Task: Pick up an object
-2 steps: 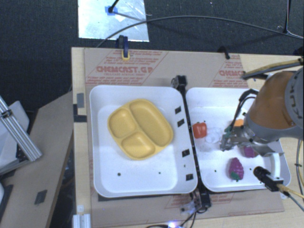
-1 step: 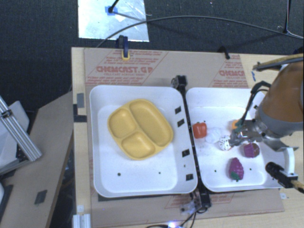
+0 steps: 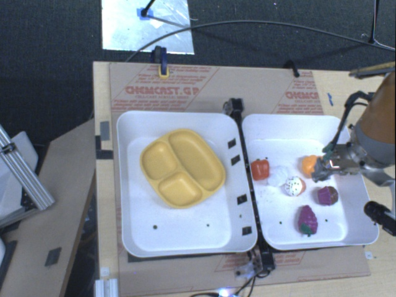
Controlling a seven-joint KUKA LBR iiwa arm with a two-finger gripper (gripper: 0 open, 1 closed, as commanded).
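Orange ball (image 3: 309, 164) sits in the right bin (image 3: 291, 127), near its right side, just beside the gripper (image 3: 323, 169). Whether the gripper is open or closed cannot be told from here; nothing is seen in its hold. Close by lie a white speckled ball (image 3: 294, 186), a dark purple lump (image 3: 327, 195), a magenta fruit with green tip (image 3: 307, 219) and a red pepper (image 3: 260, 169) by the inner wall. The bin's far half is bare white floor. The left bin (image 3: 136, 228) bears a yellow divided plate (image 3: 182, 167). Both bins rest on a cardboard sheet (image 3: 185, 85) over the bench; dark carpet (image 3: 49, 42) lies beyond.
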